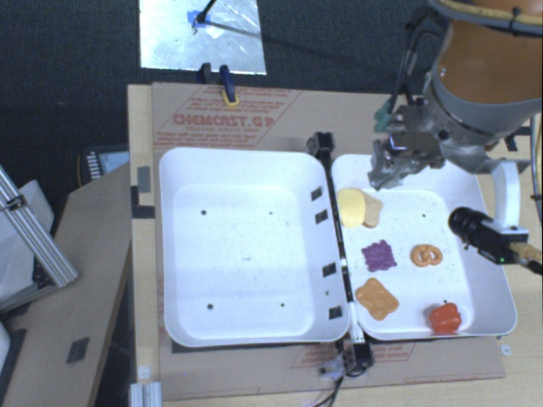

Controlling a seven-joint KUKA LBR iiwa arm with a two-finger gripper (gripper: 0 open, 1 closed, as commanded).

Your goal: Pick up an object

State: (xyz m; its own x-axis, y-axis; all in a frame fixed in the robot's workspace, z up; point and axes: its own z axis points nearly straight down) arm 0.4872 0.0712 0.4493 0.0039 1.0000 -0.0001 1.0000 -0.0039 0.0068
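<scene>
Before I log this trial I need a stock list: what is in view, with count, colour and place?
Bins: 2, white, side by side on the bench; left bin, right bin.
Round yellow piece: 1, right bin, far left corner.
Tan piece: 1, touching the yellow piece.
Purple piece: 1, right bin, middle.
Pretzel: 1, orange-brown, right of the purple piece.
Orange slab: 1, right bin, near left.
Red pepper: 1, right bin, near edge.
Arm: 1, grey and orange, far right.
End effector: 1, dark, above the yellow piece.

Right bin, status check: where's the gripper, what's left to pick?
Gripper hovering at right bin back edge, nothing visibly held. Closest: yellow piece below it. Purple piece, pretzel, orange piece, red pepper lying apart, unobstructed.
</scene>
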